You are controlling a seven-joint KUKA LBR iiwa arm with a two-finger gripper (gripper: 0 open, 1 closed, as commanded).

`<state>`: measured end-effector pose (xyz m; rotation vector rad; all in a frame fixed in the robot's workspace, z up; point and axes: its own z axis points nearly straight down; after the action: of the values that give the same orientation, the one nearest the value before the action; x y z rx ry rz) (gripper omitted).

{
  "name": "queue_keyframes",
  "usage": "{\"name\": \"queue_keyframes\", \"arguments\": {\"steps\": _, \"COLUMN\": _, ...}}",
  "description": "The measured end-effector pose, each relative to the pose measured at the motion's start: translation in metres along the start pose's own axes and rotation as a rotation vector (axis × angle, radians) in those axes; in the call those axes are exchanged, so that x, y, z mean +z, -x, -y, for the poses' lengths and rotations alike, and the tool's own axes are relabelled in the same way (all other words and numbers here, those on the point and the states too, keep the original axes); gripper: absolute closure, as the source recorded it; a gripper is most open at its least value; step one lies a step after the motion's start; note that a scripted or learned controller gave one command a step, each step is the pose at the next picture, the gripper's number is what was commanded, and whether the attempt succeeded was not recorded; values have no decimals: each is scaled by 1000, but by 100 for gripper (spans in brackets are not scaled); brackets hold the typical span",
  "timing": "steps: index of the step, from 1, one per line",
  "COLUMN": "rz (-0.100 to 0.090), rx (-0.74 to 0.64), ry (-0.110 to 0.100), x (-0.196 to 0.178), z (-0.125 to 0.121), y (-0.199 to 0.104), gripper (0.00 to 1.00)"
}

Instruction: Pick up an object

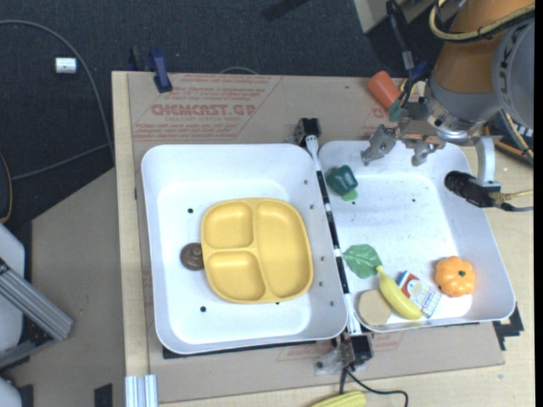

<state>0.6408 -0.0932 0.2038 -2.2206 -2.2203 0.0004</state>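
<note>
Two white bins sit side by side; my pincer [402, 148] hangs spread and empty over the far edge of the right bin [475, 244]. A green pepper [343, 181] lies just beside it, while the banana [397, 293] and orange pumpkin [454, 275] rest near the bin's front.

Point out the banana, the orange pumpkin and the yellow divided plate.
banana [397, 293]: camera view, middle of its curved body.
orange pumpkin [455, 277]: camera view, centre of its top.
yellow divided plate [255, 249]: camera view, on the ridge where its compartments meet.
</note>
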Motion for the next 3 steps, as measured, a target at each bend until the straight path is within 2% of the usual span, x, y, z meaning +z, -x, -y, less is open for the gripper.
{"name": "queue_keyframes", "arguments": {"steps": 1, "rz": 0, "rx": -1, "ry": -2, "x": 66, "z": -25, "y": 4, "gripper": 0}}
{"name": "queue_keyframes", "arguments": {"steps": 2, "rz": 0, "rx": -2, "ry": 4, "x": 18, "z": -26, "y": -37, "gripper": 0}}
{"name": "queue_keyframes", "arguments": {"steps": 3, "rz": 1, "rx": -2, "ry": 4, "x": 12, "z": -26, "y": -53, "gripper": 0}}
